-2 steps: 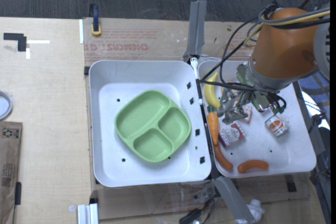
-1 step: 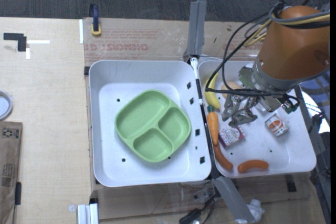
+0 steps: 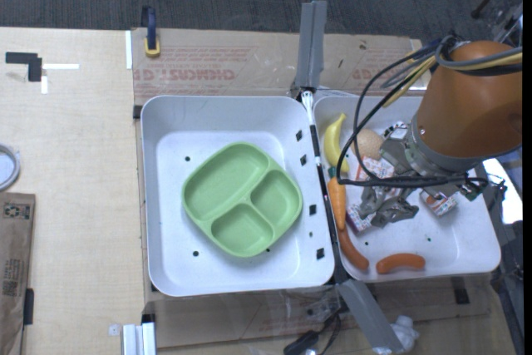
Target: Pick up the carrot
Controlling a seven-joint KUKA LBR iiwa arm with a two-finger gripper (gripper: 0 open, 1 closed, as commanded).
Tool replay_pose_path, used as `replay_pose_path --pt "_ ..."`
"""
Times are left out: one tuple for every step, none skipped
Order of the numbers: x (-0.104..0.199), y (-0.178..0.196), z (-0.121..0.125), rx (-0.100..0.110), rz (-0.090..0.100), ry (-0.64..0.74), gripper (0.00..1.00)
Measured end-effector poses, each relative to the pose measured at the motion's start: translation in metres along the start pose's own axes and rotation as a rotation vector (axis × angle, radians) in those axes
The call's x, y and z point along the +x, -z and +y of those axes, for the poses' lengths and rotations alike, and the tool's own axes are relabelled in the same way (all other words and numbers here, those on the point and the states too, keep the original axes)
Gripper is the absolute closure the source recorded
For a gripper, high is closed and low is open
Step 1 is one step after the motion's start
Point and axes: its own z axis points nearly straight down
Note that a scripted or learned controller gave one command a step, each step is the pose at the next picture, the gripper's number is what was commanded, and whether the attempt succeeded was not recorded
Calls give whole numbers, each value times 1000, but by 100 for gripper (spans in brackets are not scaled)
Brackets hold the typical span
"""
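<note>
The carrot [image 3: 336, 200] is a short orange taper lying lengthwise against the left wall of the right bin [image 3: 465, 262]. My gripper [image 3: 386, 207] hangs low over the middle of that bin, under the arm's orange band [image 3: 474, 100]. It sits a little to the right of the carrot, beside or on a small white and purple packet [image 3: 359, 218]; I cannot tell whether they touch. Nothing orange shows in the gripper. The arm hides much of the bin's right half.
A yellow banana [image 3: 333, 139] and a beige round item [image 3: 368, 144] lie at the right bin's back left. Two reddish sausages [image 3: 353, 253] [image 3: 401, 263] lie near its front wall. The left bin [image 3: 158, 179] holds a green divided plate [image 3: 242, 199]. Black cables cross above the gripper.
</note>
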Motion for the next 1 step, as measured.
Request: replay_pose_path --pt "-52 50 17 2 -3 -27 100"
